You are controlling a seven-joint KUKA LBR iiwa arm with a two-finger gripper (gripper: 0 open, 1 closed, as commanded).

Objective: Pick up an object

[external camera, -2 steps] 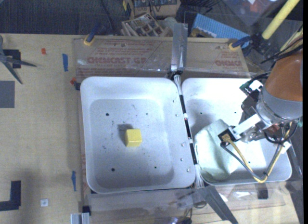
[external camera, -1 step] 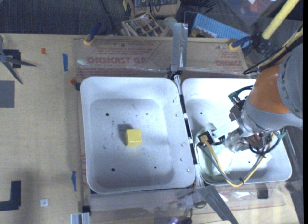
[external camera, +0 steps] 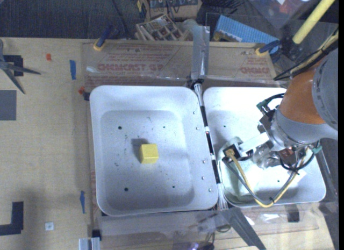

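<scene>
Lying at nine o'clock from the claw (external camera: pixel 263 156), the small yellow plastic cube (external camera: pixel 149 153) is seen well apart; claw state cannot be told.

Two shallow white bins sit side by side on the wooden desk (external camera: pixel 43 152). In the left bin (external camera: pixel 107 104) a small yellow block (external camera: pixel 149 153) lies near the middle of the floor, alone, with a few dark specks scattered around it. The arm (external camera: pixel 306 109), grey with an orange band, comes in from the right and hangs over the right bin (external camera: pixel 231 104). Its gripper (external camera: pixel 264 156) is low in that bin, well apart from the block. A yellow cable (external camera: pixel 252 190) loops below it along the bin's near side.
</scene>
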